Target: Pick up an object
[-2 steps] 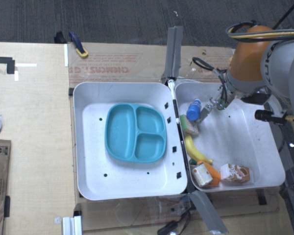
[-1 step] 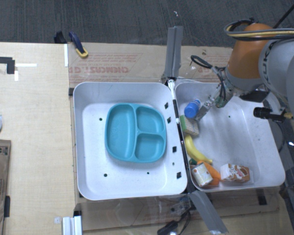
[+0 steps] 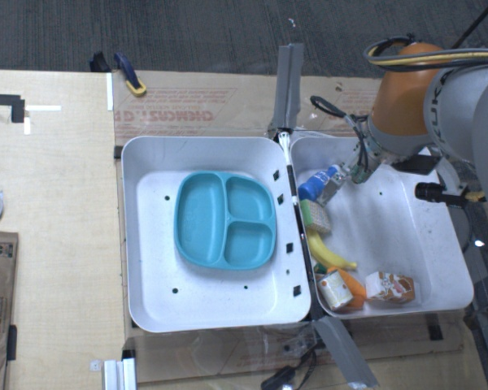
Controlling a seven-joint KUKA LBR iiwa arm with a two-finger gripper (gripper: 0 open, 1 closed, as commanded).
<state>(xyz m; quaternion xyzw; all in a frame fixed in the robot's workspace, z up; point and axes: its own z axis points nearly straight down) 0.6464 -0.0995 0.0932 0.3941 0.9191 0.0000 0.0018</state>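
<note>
Reaching: grey KUKA arm with an orange band (image 3: 407,96) comes in from the right, its wrist over the upper part of the right-hand shallow white bin (image 3: 423,250).
Jaws: the two-finger gripper (image 3: 347,177) points down and to the left; whether the jaws are spread or pressed together cannot be told, as the tip is small and dark against the bin floor.
Nearest object: a blue plastic bottle with a white label (image 3: 317,184) lies just beside the gripper tip, at the bin's upper left; touching or apart cannot be told.
Other candidates: a green and pale packet (image 3: 315,218) below the bottle, a yellow banana (image 3: 329,254) lower along the left wall, a small white carton with red print (image 3: 335,291) next to an orange carrot-like piece (image 3: 355,289), and a brown and white wrapped pack (image 3: 390,288) at the lower edge.
Left bin: a second shallow white bin (image 3: 146,218) holds a turquoise three-compartment plastic tray (image 3: 225,220), well apart from the gripper.
Bench: the light wooden bench (image 3: 49,185) carries both bins.
Progress: nothing is visibly lifted; every object rests on a bin floor.
Left to do: by my judgement, closing on an object, likely the bottle, and raising it clear.
</note>
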